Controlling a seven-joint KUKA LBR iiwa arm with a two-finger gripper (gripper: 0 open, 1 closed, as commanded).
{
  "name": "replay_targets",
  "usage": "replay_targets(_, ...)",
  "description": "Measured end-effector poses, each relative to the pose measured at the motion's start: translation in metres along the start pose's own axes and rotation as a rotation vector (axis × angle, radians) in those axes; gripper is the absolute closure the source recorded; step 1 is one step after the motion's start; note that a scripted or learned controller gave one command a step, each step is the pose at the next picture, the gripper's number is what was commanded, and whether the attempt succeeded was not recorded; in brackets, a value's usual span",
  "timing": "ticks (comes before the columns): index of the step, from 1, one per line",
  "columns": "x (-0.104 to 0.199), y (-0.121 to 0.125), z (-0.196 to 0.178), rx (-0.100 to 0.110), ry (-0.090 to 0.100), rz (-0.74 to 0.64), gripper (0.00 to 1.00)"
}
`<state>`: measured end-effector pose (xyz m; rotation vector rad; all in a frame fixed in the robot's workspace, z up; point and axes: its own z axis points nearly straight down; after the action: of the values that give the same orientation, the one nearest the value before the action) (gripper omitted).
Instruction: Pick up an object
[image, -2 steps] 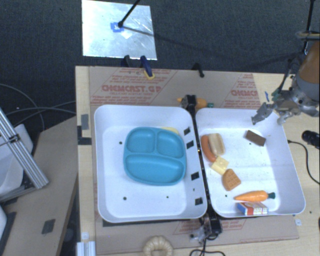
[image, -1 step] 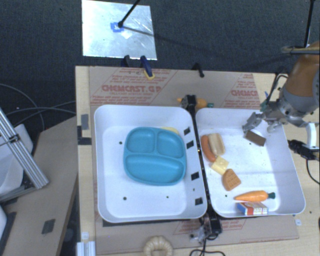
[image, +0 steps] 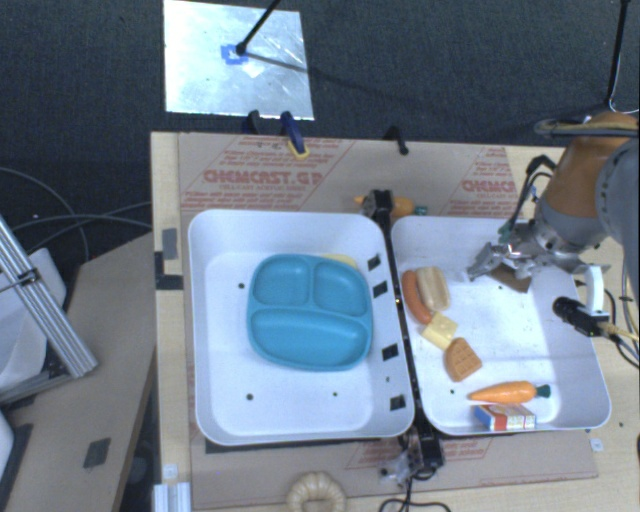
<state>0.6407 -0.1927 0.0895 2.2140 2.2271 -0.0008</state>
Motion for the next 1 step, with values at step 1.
replay_targets(1, -0.0004, 0.0029, 0.0003, -0.006, -0.002, 0.0, 0.0)
